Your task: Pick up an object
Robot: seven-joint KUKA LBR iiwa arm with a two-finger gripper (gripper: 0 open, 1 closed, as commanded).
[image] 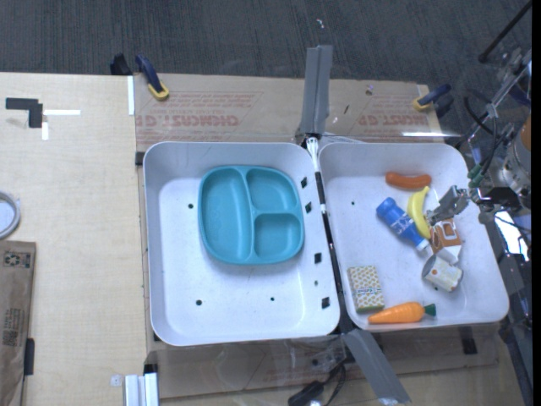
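metal two-finger gripper (446, 205) low at the right bin's crowded right side, jaws' spread unreadable; closing beside the curved yellow banana (418, 210) risks a glancing, empty grasp.

A teal divided plate (251, 215) lies in the left white bin (161, 252); clamps (152, 78) grip the cardboard (220, 117).

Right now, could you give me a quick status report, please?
Gripper low in right bin, beside banana. Nothing visibly held. Bottle and carton crowd close.
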